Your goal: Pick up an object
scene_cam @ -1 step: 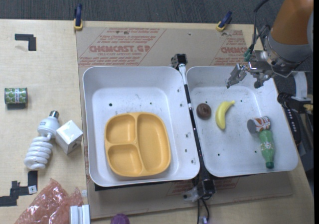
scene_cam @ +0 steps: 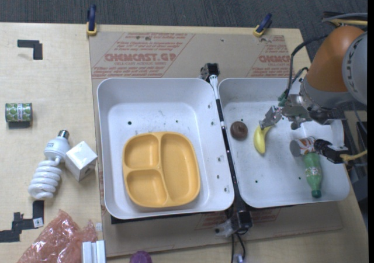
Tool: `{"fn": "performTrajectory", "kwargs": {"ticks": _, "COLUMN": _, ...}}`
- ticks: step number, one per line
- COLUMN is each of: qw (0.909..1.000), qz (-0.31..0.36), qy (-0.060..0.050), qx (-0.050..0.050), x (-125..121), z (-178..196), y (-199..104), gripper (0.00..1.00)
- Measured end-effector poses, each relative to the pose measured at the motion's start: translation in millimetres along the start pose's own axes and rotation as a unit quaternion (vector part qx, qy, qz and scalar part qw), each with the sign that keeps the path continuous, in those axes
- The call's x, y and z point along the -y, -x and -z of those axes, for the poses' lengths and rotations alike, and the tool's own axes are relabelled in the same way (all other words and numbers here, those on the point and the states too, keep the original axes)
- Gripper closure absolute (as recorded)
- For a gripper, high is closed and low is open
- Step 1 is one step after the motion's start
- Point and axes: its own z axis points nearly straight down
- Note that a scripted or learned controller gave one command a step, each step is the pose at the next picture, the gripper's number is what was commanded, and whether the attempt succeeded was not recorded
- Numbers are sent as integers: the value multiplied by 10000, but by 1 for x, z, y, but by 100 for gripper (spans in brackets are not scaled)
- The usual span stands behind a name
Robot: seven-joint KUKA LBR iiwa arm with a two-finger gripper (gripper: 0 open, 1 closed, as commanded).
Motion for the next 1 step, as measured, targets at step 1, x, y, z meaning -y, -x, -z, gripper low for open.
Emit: {"fn": "performTrajectory", "kwargs": {"ticks": 1, "qw": 10000, "qz": 0, "qy": -7, "qx": -3, "x": 32, "z": -20, "y": -36, "gripper": 0}}
